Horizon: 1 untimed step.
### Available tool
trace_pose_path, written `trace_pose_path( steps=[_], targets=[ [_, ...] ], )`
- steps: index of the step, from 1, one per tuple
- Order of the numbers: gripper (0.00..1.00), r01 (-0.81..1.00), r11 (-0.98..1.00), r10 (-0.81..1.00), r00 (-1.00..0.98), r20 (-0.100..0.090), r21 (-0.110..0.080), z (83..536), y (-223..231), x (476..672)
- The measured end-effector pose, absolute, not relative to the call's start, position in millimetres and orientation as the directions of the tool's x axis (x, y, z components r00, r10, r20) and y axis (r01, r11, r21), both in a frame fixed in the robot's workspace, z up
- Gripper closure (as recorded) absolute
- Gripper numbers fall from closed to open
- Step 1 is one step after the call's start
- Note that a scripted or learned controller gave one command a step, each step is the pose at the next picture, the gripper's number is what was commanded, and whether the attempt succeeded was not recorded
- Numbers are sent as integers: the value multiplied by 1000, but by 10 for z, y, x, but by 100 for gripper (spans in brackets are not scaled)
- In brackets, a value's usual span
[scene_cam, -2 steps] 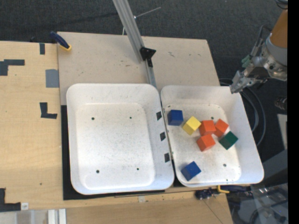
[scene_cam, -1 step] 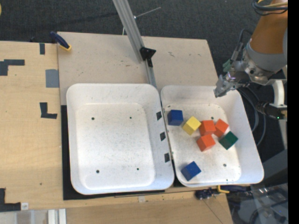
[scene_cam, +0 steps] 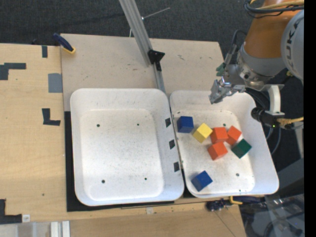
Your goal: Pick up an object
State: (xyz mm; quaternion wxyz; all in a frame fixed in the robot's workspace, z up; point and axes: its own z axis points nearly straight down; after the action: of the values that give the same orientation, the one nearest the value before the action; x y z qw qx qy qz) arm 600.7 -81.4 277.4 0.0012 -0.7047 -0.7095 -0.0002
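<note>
Nothing is being held yet, so the pick is, by my reading, still wholly ahead: all seven small wooden-looking cubes are lying loose on the floor of the shallow white right-hand bin [scene_cam: 264, 179]. A blue cube [scene_cam: 185, 124] is sitting nearest the far-left corner, a yellow cube [scene_cam: 202, 132] is resting just beside it, and to their right three orange cubes [scene_cam: 219, 135] [scene_cam: 234, 134] [scene_cam: 217, 150] are crowding together with a dark green cube [scene_cam: 241, 148] touching their right side; a second blue cube [scene_cam: 201, 180] is lying well apart toward the near edge. The metal two-finger gripper [scene_cam: 217, 96] is hovering over the bin's far rim, carrying nothing, its fingertips looking drawn close together. The shallow white left-hand bin [scene_cam: 118, 147] is sitting beside it on the pale wooden bench [scene_cam: 29, 132].
</note>
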Motion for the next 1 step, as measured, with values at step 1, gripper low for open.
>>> trace_pose_path(
  steps=[1],
  targets=[
    [100, 1000, 7, 1000, -7, 2, -2, 2791, -280, 5923]
  ],
)
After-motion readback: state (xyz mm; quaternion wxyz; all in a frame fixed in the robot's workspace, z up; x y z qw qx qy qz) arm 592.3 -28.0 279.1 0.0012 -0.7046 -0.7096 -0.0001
